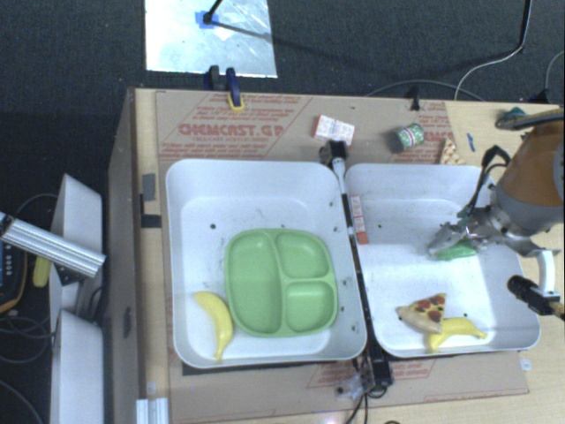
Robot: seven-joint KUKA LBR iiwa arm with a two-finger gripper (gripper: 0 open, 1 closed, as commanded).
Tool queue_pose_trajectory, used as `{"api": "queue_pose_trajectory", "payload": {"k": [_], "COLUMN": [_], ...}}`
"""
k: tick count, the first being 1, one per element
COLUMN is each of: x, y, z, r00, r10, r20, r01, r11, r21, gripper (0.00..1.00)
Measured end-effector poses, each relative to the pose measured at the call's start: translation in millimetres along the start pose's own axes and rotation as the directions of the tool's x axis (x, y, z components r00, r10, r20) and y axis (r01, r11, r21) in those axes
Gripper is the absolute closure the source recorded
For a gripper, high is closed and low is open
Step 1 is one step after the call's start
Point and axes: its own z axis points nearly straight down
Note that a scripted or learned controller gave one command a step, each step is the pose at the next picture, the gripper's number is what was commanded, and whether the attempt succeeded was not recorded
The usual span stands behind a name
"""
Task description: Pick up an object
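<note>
My gripper (444, 238) is low in the right bin (388, 193), near its right-hand side, with the grey arm and its orange band (534, 170) coming in from the right. A small green object (459, 253) lies on the bin floor right under the gripper's tip and touches it or nearly does. Nearer the front of the same bin lie a toy pizza slice (424, 310) and a yellow banana (456, 331), side by side and apart from the gripper.
The left bin (203, 193) holds a green divided plate (282, 281) and a second yellow banana (216, 322) at its front left. On the bench behind the bins sit a small can (409, 136) and a white tag (334, 129).
</note>
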Motion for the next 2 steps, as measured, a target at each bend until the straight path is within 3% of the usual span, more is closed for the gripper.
{"api": "queue_pose_trajectory", "payload": {"k": [1, 2], "x": [84.3, 148.4], "y": [43.6, 22.5], "z": [-66.1, -109.0], "r00": [1.000, 1.000], "r10": [0.002, 0.001], "r20": [-0.002, -0.002], "r01": [-0.002, -0.001], "r11": [1.000, 1.000], "r21": [0.001, 0.002], "gripper": [1.00, 1.00]}}
